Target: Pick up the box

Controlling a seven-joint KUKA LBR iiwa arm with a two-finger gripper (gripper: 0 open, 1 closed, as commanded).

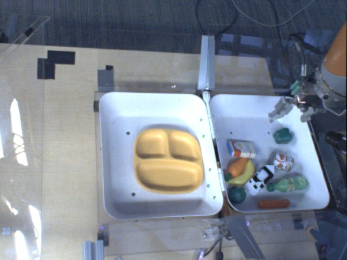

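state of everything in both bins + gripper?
Gripper: open, holding nothing, above right bin's far edge.
Box: lying flat in right bin, untouched.
Tray: upright in left bin, compartments bare.
Green bottle: on its side.
Banana: lying flat, orange piece against it.

floor: dark grey carpet (108, 4) | bench (54, 145): pale wood, glare patches at left | cables (238, 10): black, looped on floor

Two white bins (116, 161) are seen on a pale wood bench (59, 161). A yellow divided tray (168, 160) is shown at centre. At lower right, a black-and-white patterned cube (261, 179), a green bottle (286, 184), a red sausage (273, 203) and a dark green cup (282, 136) are shown.
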